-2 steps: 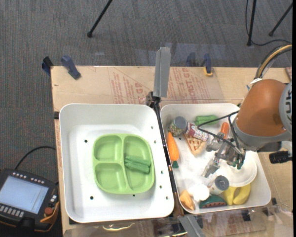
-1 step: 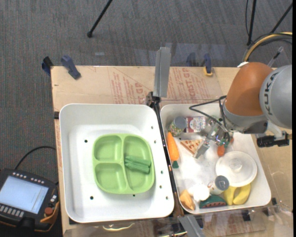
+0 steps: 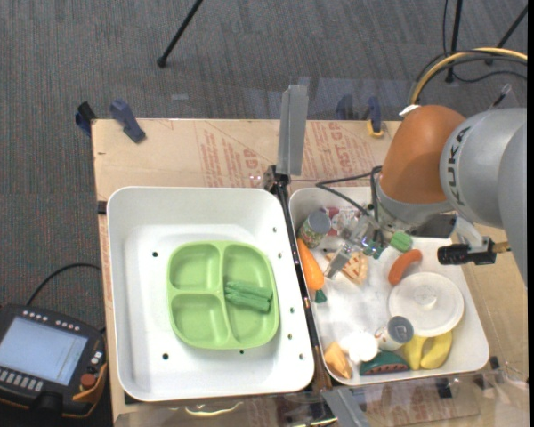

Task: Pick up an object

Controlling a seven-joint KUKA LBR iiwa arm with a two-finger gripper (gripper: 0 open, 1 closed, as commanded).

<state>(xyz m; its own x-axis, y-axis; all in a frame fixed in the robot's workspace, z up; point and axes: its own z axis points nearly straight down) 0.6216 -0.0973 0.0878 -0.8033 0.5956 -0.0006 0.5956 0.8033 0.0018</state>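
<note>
White plastic forms the two shallow bins set side by side on the brown surface (image 3: 205, 154). The left bin (image 3: 125, 238) is taken up by a green divided plate (image 3: 196, 305), and a darker green bean pod (image 3: 249, 296) is laid across the plate's right-hand compartments.

The right bin (image 3: 476, 350) is crowded with toy food. An orange carrot (image 3: 311, 269) is propped along its left wall, with a small jar (image 3: 317, 227) just above it. A red sausage (image 3: 404, 266) is seen right of centre, just above a round white lid (image 3: 427, 302). A yellow banana (image 3: 432, 352) is laid at the lower right, touching the lid's lower edge, and a small grey-capped piece (image 3: 399, 331) is set at the lid's lower left. A tan, bread-like piece (image 3: 337, 359) is found at the lower left of this bin, beside a white item (image 3: 363, 346).

The grey arm (image 3: 481, 172) with its orange band (image 3: 418, 154) is reached in from the right of the frame, and the tool (image 3: 351, 252) is lowered into the upper middle of the right bin. Its tip is placed against a pale, speckled piece (image 3: 356, 269) just right of the carrot. Whether the tool's fingers are spread or pressed together cannot be told, nor whether anything is pinched between them.
</note>
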